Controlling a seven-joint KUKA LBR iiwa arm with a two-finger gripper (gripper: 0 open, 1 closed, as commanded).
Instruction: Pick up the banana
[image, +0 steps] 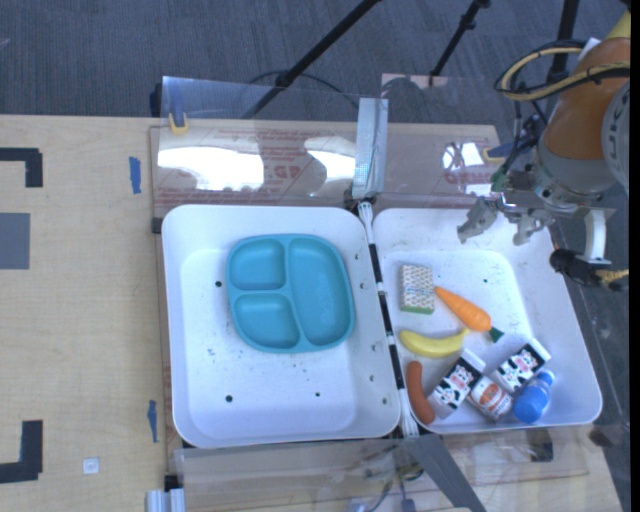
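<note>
Gripper (498, 222) hangs over the far end of the right bin (577, 330), its two fingers spread with nothing between them. Below it and nearer the camera, well apart, lies the banana (432, 343) — flat on the bin floor by the left wall. A carrot (462, 308) sits just beyond it, a sausage (420, 391) and a carton (455, 382) just nearer. It looks like a light, smooth toy, probably stiff and a little slippery — best pinched across its thick middle, fingers straddling the curve, clear of the carrot.
</note>
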